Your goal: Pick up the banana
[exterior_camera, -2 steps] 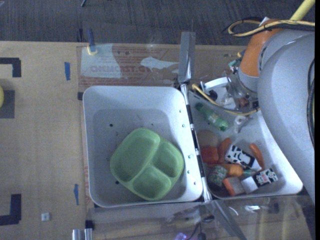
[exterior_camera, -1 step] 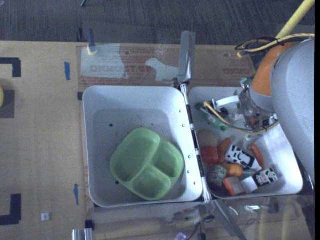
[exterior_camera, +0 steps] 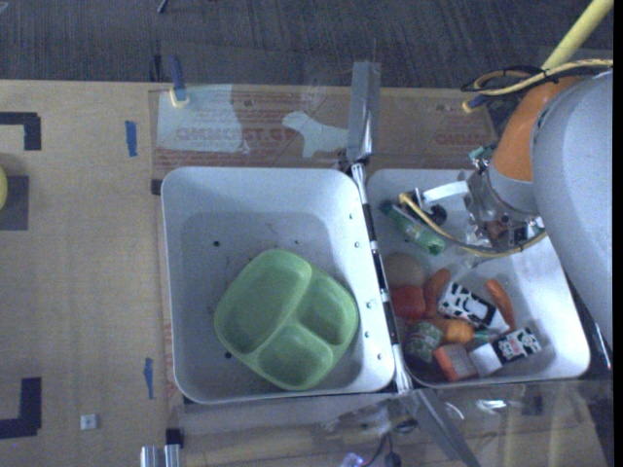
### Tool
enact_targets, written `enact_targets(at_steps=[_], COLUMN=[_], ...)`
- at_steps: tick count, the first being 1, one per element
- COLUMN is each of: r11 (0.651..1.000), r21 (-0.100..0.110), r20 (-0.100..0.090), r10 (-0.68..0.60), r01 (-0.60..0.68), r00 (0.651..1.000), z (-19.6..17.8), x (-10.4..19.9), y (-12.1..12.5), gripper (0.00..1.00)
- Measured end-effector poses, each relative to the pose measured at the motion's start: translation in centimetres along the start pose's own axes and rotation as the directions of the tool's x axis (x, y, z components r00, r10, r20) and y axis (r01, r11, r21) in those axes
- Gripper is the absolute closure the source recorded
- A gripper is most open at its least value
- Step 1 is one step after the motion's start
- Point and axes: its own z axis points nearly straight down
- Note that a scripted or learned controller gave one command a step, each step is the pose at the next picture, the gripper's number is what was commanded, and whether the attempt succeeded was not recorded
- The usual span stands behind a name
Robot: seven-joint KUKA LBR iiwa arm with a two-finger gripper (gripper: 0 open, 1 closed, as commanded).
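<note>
Nearest me, at the front of the right bin (exterior_camera: 581,363), lies a tight heap of toy food: two cow-patterned cartons (exterior_camera: 518,343), a red piece (exterior_camera: 409,302), an orange carrot-like piece (exterior_camera: 499,300) and smaller bits touching one another. Beside it, the left bin (exterior_camera: 195,202) holds a green divided tray (exterior_camera: 287,319) and nothing else I can make out. Further back in the right bin a green bottle (exterior_camera: 414,227) lies tilted, and just beside it my tool (exterior_camera: 487,224) hangs low over the bin's far end; I cannot tell whether it is spread or pressed together, or whether it grips anything. I cannot pick out the banana with any certainty. A yellow shape (exterior_camera: 2,188) sits at the bench's (exterior_camera: 78,290) far-left edge, cut off and too partial to name. I judge this the approach step, with no grasp yet confirmed. The next move calls for locating the banana first, then descending squarely across it.
</note>
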Motion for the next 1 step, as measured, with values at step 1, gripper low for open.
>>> enact_targets(at_steps=[1], r11=[1.0], r21=[0.0], r20=[0.001], r10=[0.0], r01=[0.0], r00=[1.0], z=[0.02], x=[-0.01], y=[-0.01], gripper=[0.0])
